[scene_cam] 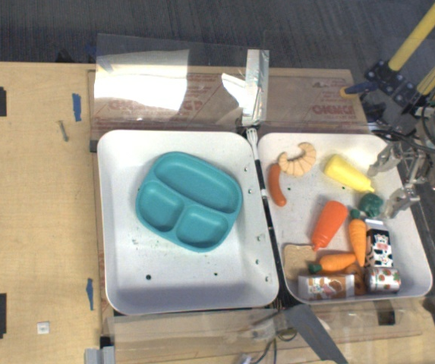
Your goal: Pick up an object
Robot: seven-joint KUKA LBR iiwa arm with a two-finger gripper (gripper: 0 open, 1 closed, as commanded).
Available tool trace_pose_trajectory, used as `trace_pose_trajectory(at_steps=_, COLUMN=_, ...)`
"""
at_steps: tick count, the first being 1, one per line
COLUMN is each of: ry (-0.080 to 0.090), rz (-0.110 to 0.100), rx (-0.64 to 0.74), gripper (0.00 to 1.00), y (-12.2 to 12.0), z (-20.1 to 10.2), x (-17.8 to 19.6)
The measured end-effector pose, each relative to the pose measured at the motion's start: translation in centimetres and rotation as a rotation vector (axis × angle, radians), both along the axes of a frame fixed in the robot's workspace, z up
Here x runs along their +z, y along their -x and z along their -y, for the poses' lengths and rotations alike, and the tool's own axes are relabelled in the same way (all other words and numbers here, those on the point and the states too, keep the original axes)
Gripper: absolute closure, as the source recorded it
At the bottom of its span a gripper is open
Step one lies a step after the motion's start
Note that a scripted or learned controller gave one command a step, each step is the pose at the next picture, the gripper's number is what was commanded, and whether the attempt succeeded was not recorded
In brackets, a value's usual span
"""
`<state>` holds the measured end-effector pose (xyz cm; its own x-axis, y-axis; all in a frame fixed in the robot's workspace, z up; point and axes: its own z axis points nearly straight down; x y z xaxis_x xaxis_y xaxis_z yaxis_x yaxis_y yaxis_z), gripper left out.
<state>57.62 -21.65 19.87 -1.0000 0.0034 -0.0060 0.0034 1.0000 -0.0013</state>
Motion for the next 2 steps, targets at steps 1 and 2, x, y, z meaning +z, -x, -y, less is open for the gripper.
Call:
trace_pose_trajectory(at_steps=1, ry=0.009, rz=0.021, rx=0.133, gripper=0.00, y=1.3, z=0.7, x=-8.3)
trace_pose_trajectory(at_steps=2, ry=0.003, rz=0.010, rx=0.134, gripper=0.00, y=6.7, z=-4.2, x=-10.9)
